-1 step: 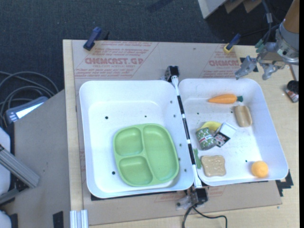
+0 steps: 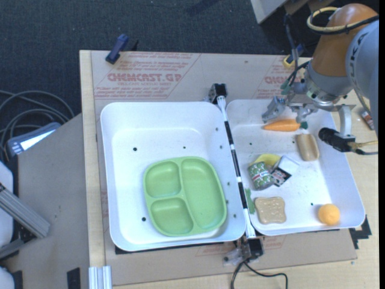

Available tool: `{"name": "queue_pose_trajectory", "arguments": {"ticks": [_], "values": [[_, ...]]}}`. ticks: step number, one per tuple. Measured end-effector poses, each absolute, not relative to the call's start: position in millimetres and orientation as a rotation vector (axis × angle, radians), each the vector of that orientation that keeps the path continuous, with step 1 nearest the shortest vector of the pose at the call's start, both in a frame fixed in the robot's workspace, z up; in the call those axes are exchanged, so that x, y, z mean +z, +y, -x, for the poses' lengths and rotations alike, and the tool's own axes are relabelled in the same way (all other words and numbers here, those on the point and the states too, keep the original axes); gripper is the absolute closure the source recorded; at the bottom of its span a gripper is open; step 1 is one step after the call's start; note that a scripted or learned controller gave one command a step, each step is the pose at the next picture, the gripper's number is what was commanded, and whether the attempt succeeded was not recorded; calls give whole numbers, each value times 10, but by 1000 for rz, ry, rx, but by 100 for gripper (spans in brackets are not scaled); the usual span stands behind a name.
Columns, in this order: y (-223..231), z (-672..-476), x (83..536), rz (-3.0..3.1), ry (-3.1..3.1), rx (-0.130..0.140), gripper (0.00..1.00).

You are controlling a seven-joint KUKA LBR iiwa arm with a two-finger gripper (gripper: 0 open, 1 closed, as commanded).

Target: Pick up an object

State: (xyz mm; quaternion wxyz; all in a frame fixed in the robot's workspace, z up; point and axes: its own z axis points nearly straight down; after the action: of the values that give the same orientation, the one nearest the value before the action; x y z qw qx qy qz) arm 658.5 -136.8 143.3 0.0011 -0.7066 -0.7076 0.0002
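The right bin [image 2: 352, 182] holds an orange carrot [image 2: 281, 125] near its far edge, a tan bread roll [image 2: 307, 146], a green patterned can [image 2: 260, 174] beside a yellow piece [image 2: 268, 159], a small black-and-white packet [image 2: 281, 175], a slice of toast [image 2: 269, 209] and an orange ball [image 2: 328, 214]. My gripper [image 2: 289, 111] hangs low over the far end of this bin, right above the carrot. Its fingers stand open, spread to either side, and nothing sits between them.
The left bin [image 2: 120, 131] holds a green divided plate [image 2: 183, 194]. A black divider clip [image 2: 217, 91] sits at the far end between the bins. A blue object [image 2: 116, 49] lies at the bench's far left corner. The arm's orange band [image 2: 340, 35] rises at upper right.
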Motion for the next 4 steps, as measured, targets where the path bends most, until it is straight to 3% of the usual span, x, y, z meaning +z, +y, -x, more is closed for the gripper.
{"name": "queue_pose_trajectory", "arguments": {"ticks": [1, 2, 3, 4], "values": [[-1243, -6160, 840, 2221, -2220, 1, 0], [-1092, -5761, 844, 2221, -2219, 1, 0], [-1092, -5767, 945, 2223, -2220, -1, 100], [-1092, -5766, 944, 2223, -2219, -1, 0]]}}
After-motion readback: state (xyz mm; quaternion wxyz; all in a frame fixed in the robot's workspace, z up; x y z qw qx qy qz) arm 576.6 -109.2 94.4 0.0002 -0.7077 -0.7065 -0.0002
